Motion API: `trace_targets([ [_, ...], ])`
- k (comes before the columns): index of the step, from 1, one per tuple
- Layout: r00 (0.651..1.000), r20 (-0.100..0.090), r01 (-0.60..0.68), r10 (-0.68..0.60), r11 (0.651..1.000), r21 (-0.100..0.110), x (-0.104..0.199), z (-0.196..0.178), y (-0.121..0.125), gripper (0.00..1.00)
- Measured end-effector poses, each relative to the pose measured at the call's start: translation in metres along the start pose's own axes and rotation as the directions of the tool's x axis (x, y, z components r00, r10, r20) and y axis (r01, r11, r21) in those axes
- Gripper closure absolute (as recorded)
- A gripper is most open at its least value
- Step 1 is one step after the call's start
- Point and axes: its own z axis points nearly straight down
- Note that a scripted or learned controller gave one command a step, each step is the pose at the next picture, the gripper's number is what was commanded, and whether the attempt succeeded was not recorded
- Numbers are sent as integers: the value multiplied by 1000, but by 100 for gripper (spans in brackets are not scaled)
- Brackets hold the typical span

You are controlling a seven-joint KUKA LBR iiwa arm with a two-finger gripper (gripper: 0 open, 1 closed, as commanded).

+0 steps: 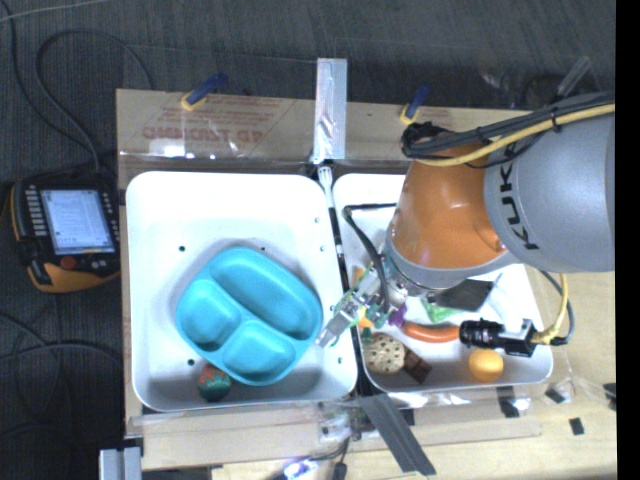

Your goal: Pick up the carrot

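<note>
Orange and tapered, the long plastic carrot (432, 334) lies almost level in the lower middle of the right shallow white bin (525, 293), with a scrap of green just above its middle. A round speckled biscuit (382, 351) and a small brown block (415, 368) sit just below it, and a round orange fruit (485, 365) lies near its right end. The claw (345, 318) hangs left of the carrot's left end, close to the wall shared with the left shallow white bin (160, 228), slanting toward the lower left of the frame. Nothing can be seen in its grip, and the grey wrist hides enough that I cannot tell whether it is open or closed. The likely trouble is position: the claw looks set off to the carrot's tip rather than over its body, so a close from here could pinch only the narrow end and let it slide out, or catch the bin wall. The biscuit crowds the carrot closely, so a low approach could nudge it or grab it instead. The blue divided plastic tray (250, 313) in the left bin is well apart.
</note>
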Motion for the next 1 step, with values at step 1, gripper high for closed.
trace_targets([
  [1,996,2,-94,94,996,-2,-62,-1,-51,0],
])
